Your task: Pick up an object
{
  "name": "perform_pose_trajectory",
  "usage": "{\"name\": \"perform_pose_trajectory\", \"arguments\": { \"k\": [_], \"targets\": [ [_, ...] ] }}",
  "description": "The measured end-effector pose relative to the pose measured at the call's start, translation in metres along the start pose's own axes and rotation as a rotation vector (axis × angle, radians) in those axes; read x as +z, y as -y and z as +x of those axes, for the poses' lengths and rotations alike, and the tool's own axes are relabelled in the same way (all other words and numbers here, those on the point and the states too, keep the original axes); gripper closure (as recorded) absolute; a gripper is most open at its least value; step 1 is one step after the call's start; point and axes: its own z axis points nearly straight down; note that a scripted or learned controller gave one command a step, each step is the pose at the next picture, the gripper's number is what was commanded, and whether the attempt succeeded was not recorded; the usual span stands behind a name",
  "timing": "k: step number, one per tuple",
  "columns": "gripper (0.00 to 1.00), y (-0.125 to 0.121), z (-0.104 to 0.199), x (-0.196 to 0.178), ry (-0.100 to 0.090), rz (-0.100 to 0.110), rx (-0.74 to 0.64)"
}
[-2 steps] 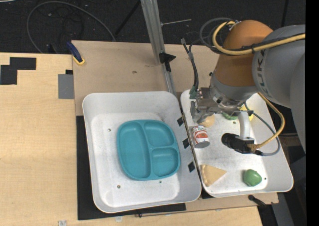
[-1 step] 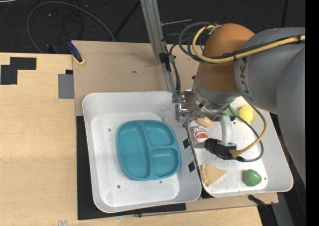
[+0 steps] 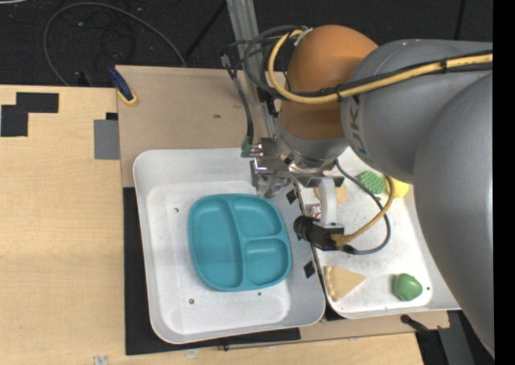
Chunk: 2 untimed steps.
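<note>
A teal divided plate (image 3: 239,241) lies in the left bin (image 3: 161,194), a little right of its middle. My gripper (image 3: 272,178) hangs over the left bin's right side, just above the plate's upper right corner. In the right bin (image 3: 372,295) lie a tan wedge (image 3: 344,280) near the front, a green rounded piece (image 3: 407,286) at the front right, and a green and yellow item (image 3: 376,183) partly hidden by the arm. Nothing shows in the gripper's grasp.
The grey arm (image 3: 418,122) with its orange band covers most of the right bin and the back right of the view. A metal post (image 3: 241,22) stands behind the bins. A pale wooden bench top (image 3: 56,219) lies to the left.
</note>
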Motion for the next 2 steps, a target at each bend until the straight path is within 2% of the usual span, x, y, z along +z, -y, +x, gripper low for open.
{"name": "perform_pose_trajectory", "arguments": {
  "k": [1,2],
  "targets": [
    [1.0,-0.0003,0.0024,0.0142,0.003,0.004,0.005],
    [0.0,-0.0003,0.0022,0.0135,0.003,0.003,0.006]
  ]
}}
